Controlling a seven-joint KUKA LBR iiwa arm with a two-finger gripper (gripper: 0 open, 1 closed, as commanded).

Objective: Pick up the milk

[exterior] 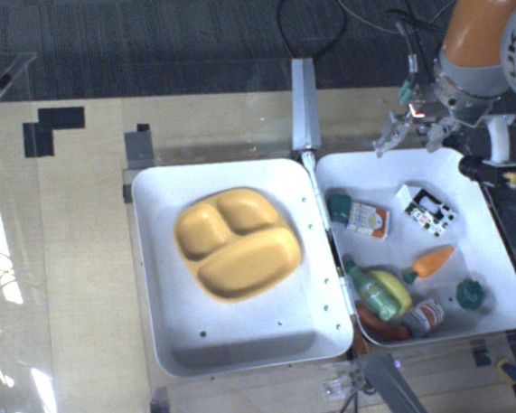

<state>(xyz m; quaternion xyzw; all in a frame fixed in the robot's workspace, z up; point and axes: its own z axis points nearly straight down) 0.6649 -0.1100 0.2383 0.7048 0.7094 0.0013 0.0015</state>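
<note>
The milk (427,210) is a small white carton with black patches. It lies on its side in the far right part of the right bin (498,250). My gripper (413,134) hangs over that bin's far rim, up and slightly left of the milk and apart from it. Its two fingers are spread open with nothing between them.
A green-topped white and orange carton (361,216) lies left of the milk. A carrot (431,261), a green bottle (375,291), a yellow fruit (393,286), a can (425,316) and a dark green item (471,294) crowd the near side. The left bin (170,327) holds a yellow divided plate (236,241).
</note>
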